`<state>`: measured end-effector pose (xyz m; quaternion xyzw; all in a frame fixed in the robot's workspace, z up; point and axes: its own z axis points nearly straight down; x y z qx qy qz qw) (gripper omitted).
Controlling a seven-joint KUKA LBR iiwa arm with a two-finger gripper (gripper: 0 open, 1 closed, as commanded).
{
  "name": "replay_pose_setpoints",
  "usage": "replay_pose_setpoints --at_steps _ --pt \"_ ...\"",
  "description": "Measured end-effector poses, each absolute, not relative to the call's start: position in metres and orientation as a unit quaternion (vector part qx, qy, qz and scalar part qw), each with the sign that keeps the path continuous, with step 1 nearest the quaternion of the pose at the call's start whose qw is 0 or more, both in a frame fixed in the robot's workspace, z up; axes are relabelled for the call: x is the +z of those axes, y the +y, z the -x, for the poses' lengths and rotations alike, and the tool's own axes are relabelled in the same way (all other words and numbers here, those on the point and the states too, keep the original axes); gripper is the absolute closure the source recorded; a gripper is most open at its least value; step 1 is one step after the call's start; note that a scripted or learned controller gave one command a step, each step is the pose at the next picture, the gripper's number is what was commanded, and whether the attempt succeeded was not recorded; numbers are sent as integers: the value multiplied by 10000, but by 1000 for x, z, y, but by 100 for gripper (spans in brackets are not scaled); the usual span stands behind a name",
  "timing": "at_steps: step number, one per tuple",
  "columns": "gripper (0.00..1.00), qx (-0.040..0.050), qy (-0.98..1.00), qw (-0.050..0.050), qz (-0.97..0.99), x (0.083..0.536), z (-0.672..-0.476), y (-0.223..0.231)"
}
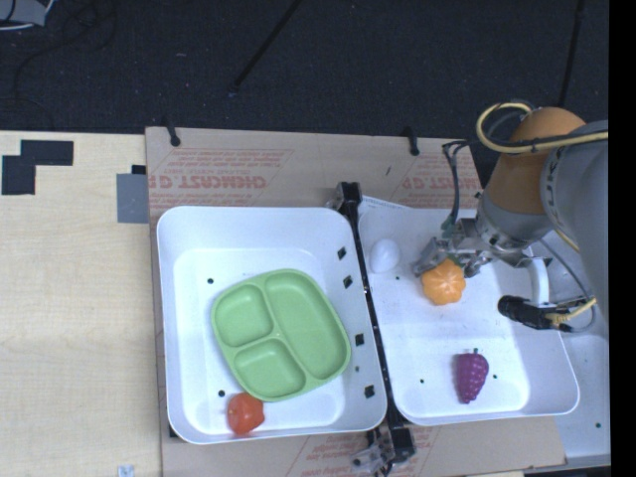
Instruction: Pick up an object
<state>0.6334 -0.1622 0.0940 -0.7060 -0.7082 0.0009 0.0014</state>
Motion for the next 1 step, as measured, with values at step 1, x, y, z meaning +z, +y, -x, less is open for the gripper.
replay_pose_setpoints --at_steps 1 --pt "100 11 -7086 17 7056 106 -633 -162"
